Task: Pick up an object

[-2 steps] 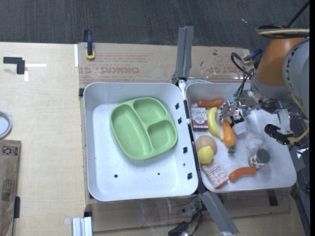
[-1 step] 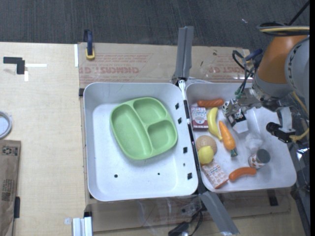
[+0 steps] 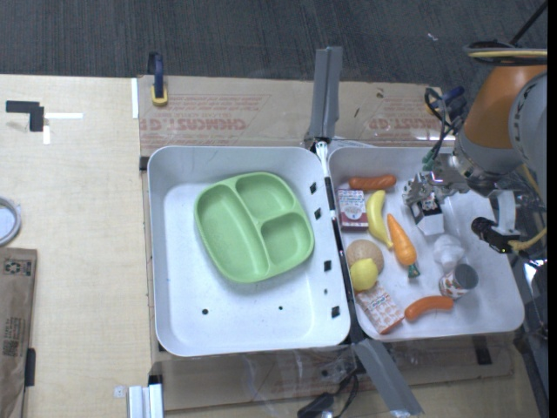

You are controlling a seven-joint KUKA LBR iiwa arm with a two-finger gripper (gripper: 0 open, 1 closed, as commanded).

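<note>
- Gripper (image 3: 426,205) is hanging low over the right bin (image 3: 487,325), near that bin's far right part; can't tell its state, the tip is a dark cluttered blur.
- Nothing is visibly sitting in the gripper, so no object is picked.
- Candidate objects are all lying in the right bin: a carrot (image 3: 400,242) just left of the gripper, tilted, green end toward the near edge; a banana (image 3: 377,218) beside it, touching or nearly so.
- A red sausage (image 3: 372,182) is lying along the bin's far edge; a small red-white box (image 3: 352,208) is sitting against the left wall.
- A lemon (image 3: 364,274) and a tan round fruit (image 3: 366,252) are crowding the left wall mid-bin; a snack packet (image 3: 379,308) is lying in the near left corner.
- A second orange sausage (image 3: 428,306) is lying near the near edge, with a small can (image 3: 459,279) just beside it.
- A white crumpled item (image 3: 448,251) is sitting just near of the gripper, identity unclear.
- Left bin (image 3: 174,320) is carrying a green divided plate (image 3: 254,225), with open floor around it, well apart from the arm.
- Worktop's left side is carrying a tape roll (image 3: 5,223) at its edge.
</note>
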